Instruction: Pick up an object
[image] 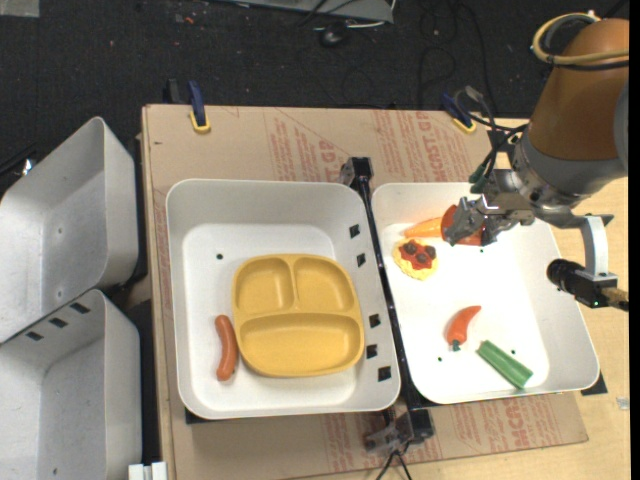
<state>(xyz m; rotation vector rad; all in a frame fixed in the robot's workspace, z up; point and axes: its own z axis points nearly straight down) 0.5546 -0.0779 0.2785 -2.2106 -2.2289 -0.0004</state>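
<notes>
My gripper [466,222] hangs low over the back left part of the right bin [560,313]. It sits right at the right end of an orange carrot [424,228], which lies against the bin's back wall, and it hides that end. Just in front of the carrot lies a small yellow tart with red berries [417,258]. Nearer the front of the same bin are a red chili pepper [462,325] and a green stick-shaped piece [505,363].
The left bin [195,268] holds a yellow divided plate [297,315] with a brown sausage [226,347] beside its left edge. A black divider [375,268] separates the two bins. The arm's grey and orange body [585,108] looms over the right bin's back right corner.
</notes>
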